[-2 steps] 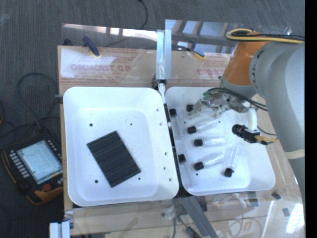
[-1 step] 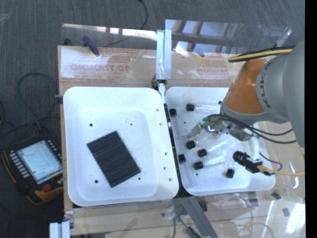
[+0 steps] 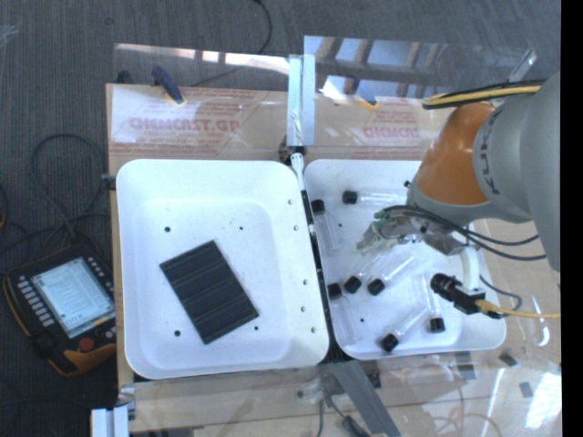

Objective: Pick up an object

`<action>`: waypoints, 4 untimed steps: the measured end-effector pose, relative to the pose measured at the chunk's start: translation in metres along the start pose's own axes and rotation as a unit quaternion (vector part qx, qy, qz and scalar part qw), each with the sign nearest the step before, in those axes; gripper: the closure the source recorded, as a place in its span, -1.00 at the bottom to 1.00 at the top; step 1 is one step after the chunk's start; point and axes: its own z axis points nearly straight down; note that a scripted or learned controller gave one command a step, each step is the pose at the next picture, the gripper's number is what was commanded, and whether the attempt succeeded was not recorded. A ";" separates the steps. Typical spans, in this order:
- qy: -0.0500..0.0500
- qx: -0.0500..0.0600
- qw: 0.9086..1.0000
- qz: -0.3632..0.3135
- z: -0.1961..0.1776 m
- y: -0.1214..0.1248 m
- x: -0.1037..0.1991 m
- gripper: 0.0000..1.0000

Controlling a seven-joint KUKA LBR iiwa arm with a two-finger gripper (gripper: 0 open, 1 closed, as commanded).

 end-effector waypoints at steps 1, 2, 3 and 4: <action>0.000 0.000 1.000 0.000 0.000 0.000 0.000 -1.00; 0.000 0.001 1.000 -0.021 0.008 -0.058 -0.006 -1.00; -0.001 0.002 0.999 -0.048 0.011 0.037 -0.048 -1.00; 0.002 0.008 0.998 -0.061 -0.093 0.090 0.009 -1.00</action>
